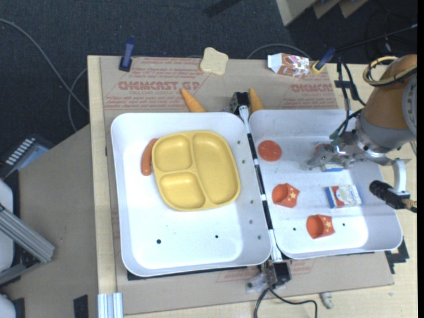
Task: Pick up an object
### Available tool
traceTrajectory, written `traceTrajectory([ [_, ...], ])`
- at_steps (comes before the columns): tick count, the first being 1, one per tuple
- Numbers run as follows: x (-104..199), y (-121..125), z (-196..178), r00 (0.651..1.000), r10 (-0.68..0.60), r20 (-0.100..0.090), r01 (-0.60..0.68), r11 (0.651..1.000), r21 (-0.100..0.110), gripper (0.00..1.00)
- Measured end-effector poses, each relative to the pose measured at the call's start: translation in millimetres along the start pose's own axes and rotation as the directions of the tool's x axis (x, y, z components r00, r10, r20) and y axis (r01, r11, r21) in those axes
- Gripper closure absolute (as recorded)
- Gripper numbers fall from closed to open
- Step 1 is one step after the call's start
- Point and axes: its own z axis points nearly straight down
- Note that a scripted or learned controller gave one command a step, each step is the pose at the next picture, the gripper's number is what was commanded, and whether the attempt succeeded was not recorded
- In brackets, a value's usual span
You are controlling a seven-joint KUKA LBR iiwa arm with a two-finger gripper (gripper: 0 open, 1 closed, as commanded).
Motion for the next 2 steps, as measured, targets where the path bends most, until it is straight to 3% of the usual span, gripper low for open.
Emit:
traceTrajectory([
  [1,49.6,43.0,-0.4,1.000,-0.001,0.001,0.001,1.000,-0.003,0.00],
  [2,49.5,43.4,-10.7,1.000,-0.002,0.002,0.002,1.000,-0.005,1.00],
])
